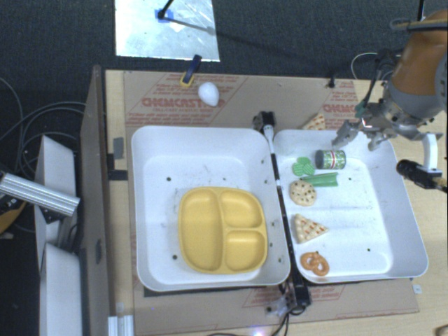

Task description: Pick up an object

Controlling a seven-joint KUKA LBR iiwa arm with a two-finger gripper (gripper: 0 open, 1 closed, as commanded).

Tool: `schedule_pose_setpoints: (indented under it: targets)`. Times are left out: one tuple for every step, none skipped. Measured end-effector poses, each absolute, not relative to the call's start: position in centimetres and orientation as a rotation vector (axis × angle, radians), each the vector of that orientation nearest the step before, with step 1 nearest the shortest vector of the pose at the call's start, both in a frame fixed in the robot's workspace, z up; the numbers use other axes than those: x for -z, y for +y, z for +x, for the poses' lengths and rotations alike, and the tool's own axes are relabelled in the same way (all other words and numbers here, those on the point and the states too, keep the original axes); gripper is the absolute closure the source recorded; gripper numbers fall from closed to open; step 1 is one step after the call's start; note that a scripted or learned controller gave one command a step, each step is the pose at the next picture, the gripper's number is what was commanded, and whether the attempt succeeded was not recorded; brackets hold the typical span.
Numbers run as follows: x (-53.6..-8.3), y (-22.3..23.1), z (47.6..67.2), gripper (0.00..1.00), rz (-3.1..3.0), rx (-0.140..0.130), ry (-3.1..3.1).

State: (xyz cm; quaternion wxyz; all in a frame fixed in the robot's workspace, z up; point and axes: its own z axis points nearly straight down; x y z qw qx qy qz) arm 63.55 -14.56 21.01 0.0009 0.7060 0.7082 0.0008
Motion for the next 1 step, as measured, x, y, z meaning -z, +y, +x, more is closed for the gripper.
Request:
schedule_pose_setpoints:
  targets:
    - [-9.52,-13.45,66.71,0.0,2.215,-0.004,2.221]
